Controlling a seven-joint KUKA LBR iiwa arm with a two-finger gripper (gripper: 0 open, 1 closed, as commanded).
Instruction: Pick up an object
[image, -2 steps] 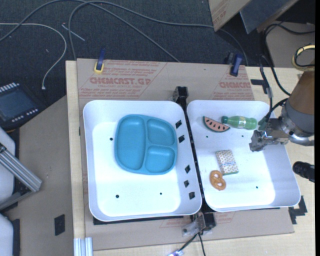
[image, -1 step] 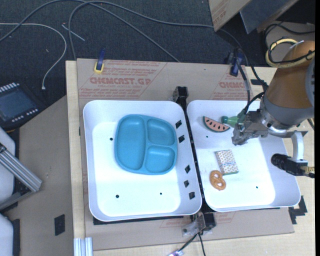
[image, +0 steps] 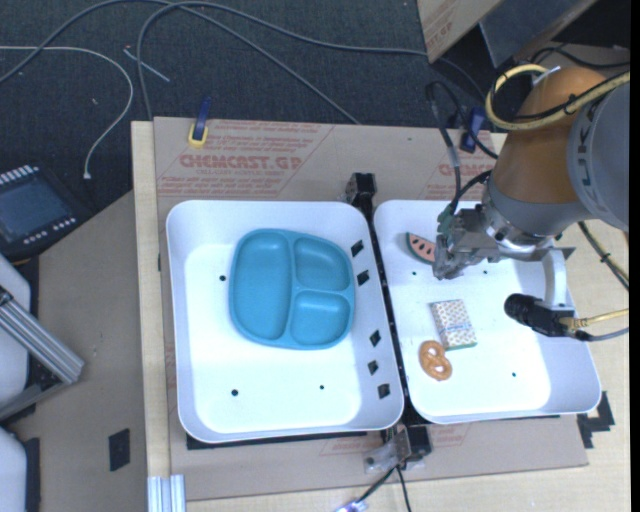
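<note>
Hovering low in the right bin, the pincer (grip state unclear) crowds its rear-left edge.

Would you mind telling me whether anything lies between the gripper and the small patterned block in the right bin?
Nothing visible does. The gripper hangs over the right bin, with bare white floor between it and the patterned block. The pretzel lies beyond the block, and the watermelon slice sits to the gripper's other side.

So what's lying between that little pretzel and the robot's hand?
In the camera view, a small patterned packet lies between the pretzel and the hand, on the white floor of the right bin. The rest of that stretch is bare bin floor.
</note>
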